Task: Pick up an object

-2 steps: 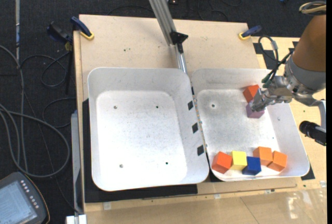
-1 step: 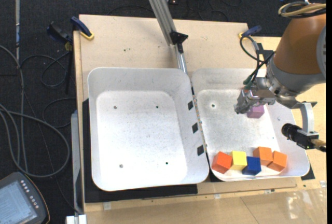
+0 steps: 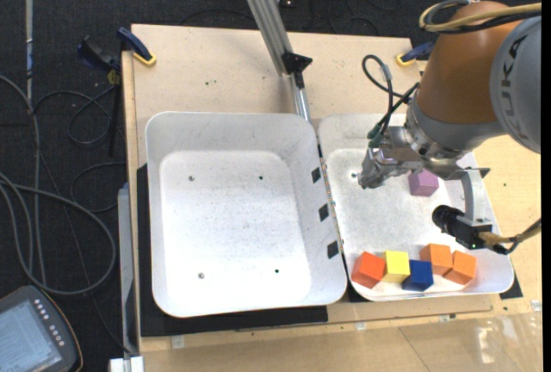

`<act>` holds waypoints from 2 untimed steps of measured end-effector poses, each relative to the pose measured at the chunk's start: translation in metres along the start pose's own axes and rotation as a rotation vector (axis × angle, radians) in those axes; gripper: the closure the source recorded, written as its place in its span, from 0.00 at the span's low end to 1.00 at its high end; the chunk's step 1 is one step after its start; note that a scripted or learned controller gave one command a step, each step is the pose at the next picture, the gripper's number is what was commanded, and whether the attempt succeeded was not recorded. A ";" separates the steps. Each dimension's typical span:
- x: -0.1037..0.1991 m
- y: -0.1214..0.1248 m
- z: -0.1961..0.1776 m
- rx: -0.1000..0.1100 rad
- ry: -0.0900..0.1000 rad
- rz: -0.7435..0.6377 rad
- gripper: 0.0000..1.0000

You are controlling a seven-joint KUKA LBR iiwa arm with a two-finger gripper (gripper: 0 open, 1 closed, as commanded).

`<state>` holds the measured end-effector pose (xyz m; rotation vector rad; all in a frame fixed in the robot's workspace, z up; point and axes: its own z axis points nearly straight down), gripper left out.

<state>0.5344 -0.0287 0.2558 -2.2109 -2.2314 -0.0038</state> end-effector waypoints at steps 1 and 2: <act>0.055 -0.003 0.015 0.003 0.000 0.000 1.00; 0.114 -0.011 0.024 0.004 0.000 0.000 1.00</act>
